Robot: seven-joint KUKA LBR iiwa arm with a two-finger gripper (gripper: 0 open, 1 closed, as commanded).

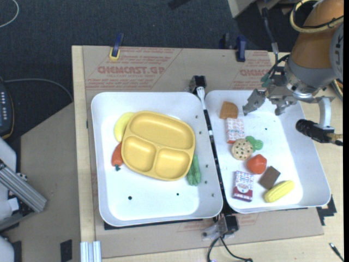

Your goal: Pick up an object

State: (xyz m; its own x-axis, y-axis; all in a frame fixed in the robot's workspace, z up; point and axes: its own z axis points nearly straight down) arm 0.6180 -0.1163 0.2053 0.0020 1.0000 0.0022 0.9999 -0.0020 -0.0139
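The 2-finger gripper [267, 106] is hovering over the far end of the right white bin [311, 165], its fingers standing apart and holding nothing. The nearest item, a small brown bread-slice toy [229, 110], is lying just to its left against the bin's far-left corner.

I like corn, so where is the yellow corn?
The corn lies in the right bin, near its front right corner, just below the brown block and right of the red packet.
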